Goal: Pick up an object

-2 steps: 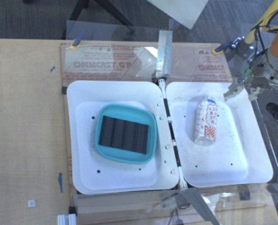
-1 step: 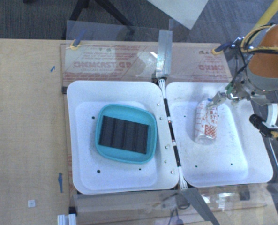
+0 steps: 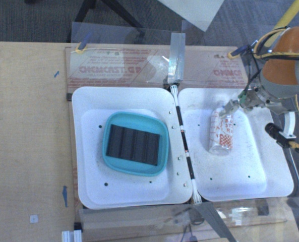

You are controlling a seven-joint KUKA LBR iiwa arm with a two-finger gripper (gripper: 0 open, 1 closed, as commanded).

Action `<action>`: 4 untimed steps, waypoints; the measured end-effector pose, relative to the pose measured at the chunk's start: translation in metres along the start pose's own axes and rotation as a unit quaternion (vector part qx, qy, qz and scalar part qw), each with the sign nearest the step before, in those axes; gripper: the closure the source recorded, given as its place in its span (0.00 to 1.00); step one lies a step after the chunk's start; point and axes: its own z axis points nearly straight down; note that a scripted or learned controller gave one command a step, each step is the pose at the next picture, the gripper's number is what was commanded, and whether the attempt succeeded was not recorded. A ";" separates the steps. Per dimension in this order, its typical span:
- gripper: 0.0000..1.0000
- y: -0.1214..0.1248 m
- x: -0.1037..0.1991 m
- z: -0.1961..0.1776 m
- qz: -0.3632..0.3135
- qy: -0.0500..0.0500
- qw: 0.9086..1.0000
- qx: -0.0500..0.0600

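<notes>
**Approach to cup, right bin**

Teal tray (image 3: pixel 135 143) sits in left bin (image 3: pixel 88 105). Printed cup (image 3: pixel 222 131) lies on its side in right bin (image 3: pixel 250 175). Gripper (image 3: pixel 236 105) hovers at cup's upper end; its opening cannot be told. Best: straddle cup across its width before closing.

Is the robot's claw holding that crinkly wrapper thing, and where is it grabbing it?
It cannot be told. The gripper is right at the top end of the wrapped packet in the right bin, but a grip isn't visible.
</notes>
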 end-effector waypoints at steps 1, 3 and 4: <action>0.00 -0.001 0.006 0.001 -0.017 0.001 1.000 -0.001; 0.00 -0.078 0.041 0.038 -0.075 0.011 0.997 0.019; 0.00 -0.076 0.032 -0.013 -0.031 0.011 0.999 0.021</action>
